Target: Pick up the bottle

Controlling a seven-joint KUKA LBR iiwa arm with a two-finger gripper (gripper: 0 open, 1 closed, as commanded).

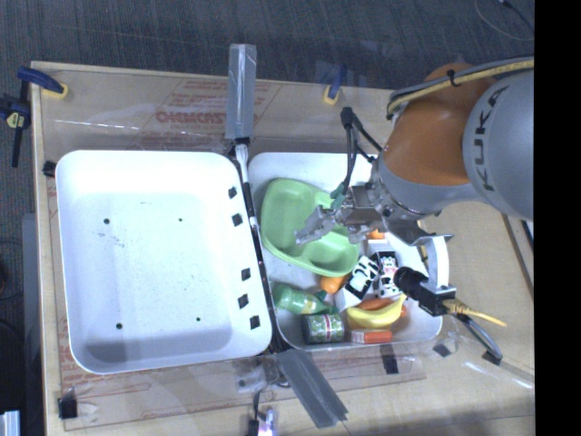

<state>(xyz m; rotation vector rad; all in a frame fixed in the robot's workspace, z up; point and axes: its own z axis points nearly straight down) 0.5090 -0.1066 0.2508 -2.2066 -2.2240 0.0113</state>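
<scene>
Hovering over the bowl [290, 209] in the right bin [281, 166], the gripper [315, 227] is being held low above the green rim, with the arm [454, 143] being stretched in from the right. Whether it is spread or closed cannot be told from this slant. The bottle [298, 299], green and lying on its side, is being shown on the bin floor just in front of the bowl, close to the wall shared with the left bin [145, 252] and apart from the gripper. A can [324, 328] is being seen just beside the bottle at the front wall. A banana [377, 314] is being shown to the can's right, with a black-and-white packet [368, 275] just behind it.
</scene>
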